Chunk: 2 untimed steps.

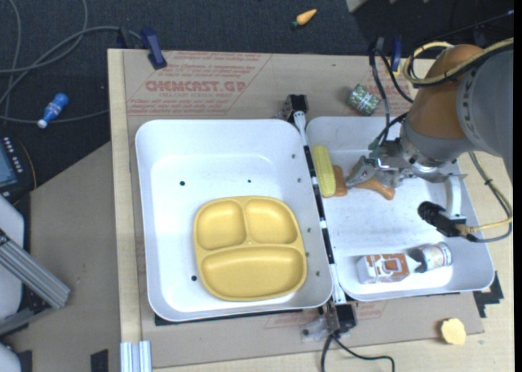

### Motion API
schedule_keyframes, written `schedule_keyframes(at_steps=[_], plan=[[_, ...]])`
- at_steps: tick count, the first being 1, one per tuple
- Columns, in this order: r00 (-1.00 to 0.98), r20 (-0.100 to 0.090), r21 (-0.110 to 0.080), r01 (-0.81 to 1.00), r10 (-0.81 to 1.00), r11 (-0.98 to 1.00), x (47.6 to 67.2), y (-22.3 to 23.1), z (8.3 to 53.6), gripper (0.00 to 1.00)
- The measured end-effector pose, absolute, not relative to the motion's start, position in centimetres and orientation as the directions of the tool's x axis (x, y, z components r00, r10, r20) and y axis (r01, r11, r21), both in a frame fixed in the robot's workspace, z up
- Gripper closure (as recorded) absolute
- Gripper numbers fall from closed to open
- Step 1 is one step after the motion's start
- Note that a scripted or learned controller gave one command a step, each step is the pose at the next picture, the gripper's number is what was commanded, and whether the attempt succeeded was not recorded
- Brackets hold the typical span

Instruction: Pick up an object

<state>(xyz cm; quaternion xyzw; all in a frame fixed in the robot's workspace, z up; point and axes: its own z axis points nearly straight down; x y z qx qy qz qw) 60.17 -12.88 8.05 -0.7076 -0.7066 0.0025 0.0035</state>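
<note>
My gripper (pixel 367 168) is low in the right bin (pixel 351 130), near its upper left part, and stands open. An orange-brown toy piece (pixel 380 189) lies just below and beside the fingers; nothing shows between them. A yellow corn cob (pixel 324 170) rests against the bin's left wall, just left of the gripper. A brown-and-white bottle (pixel 400 266) lies on its side along the bin's front edge.
A yellow divided plate (pixel 247 246) sits in the left bin (pixel 163 166). The arm's orange band (pixel 440 93) and cables hang over the right bin's far right. Small loose items lie on the bench: a crumpled can (pixel 364 99) and a yellow lump (pixel 453 330).
</note>
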Motion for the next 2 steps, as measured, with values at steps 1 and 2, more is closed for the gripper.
schedule_keyframes(at_steps=[1, 2], plan=[[0.001, 0.000, 0.001, 1.000, 1.000, -0.001, 60.4, -12.8, 9.5, 1.00], [-0.004, 0.003, 0.000, 1.000, 1.000, 0.004, 53.7, -7.6, 18.9, 1.00]])
